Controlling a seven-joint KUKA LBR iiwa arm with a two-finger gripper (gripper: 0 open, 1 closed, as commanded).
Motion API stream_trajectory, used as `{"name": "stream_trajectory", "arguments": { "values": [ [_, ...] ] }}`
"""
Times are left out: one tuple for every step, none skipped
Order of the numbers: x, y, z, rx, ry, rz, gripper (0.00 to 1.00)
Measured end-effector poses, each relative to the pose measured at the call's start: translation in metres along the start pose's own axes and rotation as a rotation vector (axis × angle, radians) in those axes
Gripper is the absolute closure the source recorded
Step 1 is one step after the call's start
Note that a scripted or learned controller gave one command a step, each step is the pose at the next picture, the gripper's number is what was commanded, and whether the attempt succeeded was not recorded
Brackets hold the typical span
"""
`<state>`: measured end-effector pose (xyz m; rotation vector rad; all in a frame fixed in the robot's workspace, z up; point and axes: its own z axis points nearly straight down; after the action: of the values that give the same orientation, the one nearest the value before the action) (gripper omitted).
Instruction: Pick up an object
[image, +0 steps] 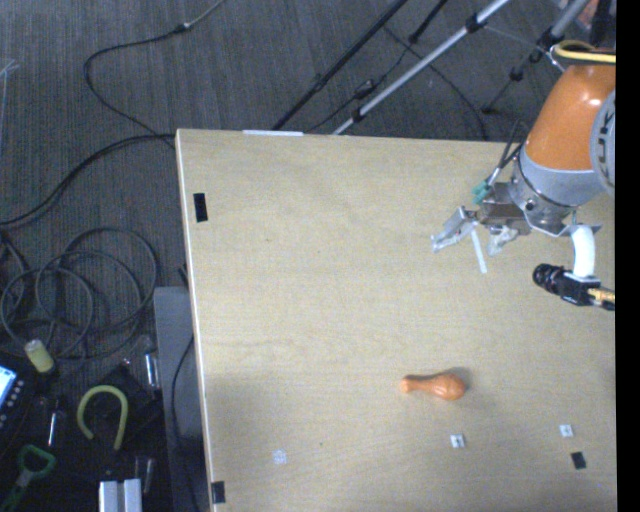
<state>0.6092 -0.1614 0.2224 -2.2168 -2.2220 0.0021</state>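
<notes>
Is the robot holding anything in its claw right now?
No, nothing is held. The gripper hangs over bare tan board, with nothing between its fingers. The small orange pear-shaped object lies on the board nearer the camera, well apart from it.

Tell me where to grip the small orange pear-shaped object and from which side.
Grip the small orange pear-shaped object across its rounded right-hand bulb, coming straight down from above. It lies flat on the pale wooden bench top, long axis left-right, so close across the width; the narrow neck could slip.

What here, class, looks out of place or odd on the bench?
Little stands out. One orange pear-shaped object lies on its side on the tan board, apart from the tool. Small scraps sit nearby.
</notes>
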Motion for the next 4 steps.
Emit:
{"name": "stream_trajectory", "arguments": {
  "values": [
    [-0.036,0.059,0.103,0.000,-0.004,-0.063,0.00],
    [-0.063,0.058,0.121,-0.002,-0.005,-0.249,0.00],
    [-0.061,0.060,0.137,-0.003,-0.004,-0.667,0.00],
    [-0.060,0.061,0.127,-0.007,-0.005,-0.666,1.00]
  ]
}}
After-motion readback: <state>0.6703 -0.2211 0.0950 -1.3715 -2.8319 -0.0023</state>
